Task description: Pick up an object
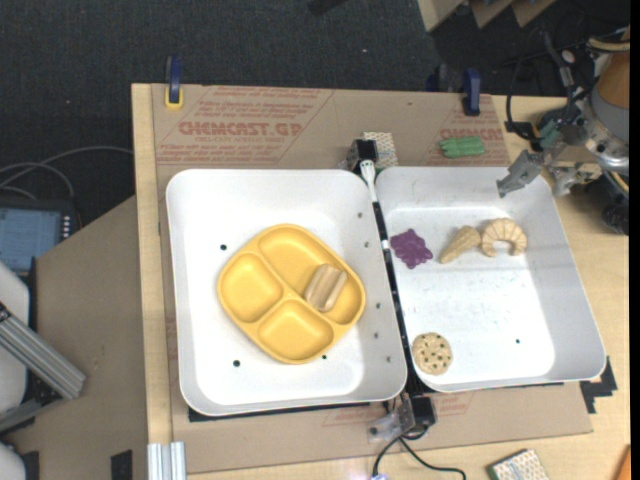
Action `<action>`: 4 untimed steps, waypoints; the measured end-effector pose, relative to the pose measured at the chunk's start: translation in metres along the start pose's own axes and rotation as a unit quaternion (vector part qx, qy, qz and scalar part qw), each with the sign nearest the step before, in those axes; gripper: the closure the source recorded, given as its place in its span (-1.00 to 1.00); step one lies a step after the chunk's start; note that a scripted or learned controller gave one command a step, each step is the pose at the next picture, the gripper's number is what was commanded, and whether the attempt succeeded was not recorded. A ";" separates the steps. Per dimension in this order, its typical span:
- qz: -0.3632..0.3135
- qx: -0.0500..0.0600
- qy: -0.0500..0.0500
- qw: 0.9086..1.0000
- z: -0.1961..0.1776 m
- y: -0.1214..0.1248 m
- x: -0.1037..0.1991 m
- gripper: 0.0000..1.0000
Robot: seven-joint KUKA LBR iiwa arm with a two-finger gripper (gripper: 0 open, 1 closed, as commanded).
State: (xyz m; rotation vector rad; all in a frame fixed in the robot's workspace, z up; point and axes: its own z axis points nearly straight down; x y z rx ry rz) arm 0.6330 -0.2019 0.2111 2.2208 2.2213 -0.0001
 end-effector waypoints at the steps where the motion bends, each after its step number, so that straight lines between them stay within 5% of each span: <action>1: 0.000 -0.006 -0.003 1.000 0.110 0.002 0.016 -1.00; 2: -0.001 -0.003 -0.001 1.000 0.126 0.035 0.017 -1.00; 3: 0.000 0.001 0.006 1.000 0.125 -0.044 -0.019 -1.00; 4: -0.002 -0.001 0.001 1.000 0.116 -0.042 -0.019 1.00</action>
